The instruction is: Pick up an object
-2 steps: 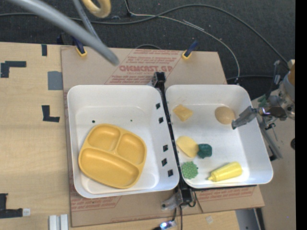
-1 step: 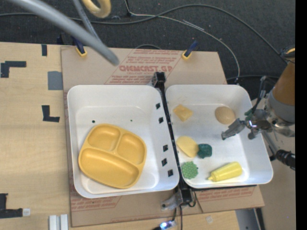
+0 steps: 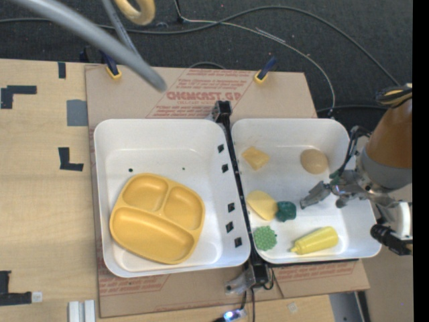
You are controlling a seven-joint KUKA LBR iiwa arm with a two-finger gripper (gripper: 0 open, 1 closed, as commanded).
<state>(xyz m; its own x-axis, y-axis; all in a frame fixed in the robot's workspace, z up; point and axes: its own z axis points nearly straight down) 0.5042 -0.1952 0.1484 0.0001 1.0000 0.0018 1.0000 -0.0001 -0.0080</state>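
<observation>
Dark carpet (image 3: 348, 45) strung with thin cables runs behind my bench, and a blurred grey hose (image 3: 74, 19) with a yellow loop crosses the top left, too close to make out. Pale wood (image 3: 40, 200) marked with black tape sits on the left. Cardboard (image 3: 201, 92) under the bins bears red print, roughly "CHEMCAST", the rest unreadable. My left bin (image 3: 107, 139) holds a yellow divided plate (image 3: 157, 217). My right bin (image 3: 335, 129) holds a pale yellow chunk (image 3: 255, 157), a yellow wedge (image 3: 262, 204), a dark green piece (image 3: 286, 210), a bumpy green ball (image 3: 265, 236), a yellow corn cob (image 3: 315, 240) and a tan round (image 3: 313, 160). My gripper (image 3: 325, 194) hangs over that bin's right side, fingers spread, gripping nothing; my arm is cut off at the right.
</observation>
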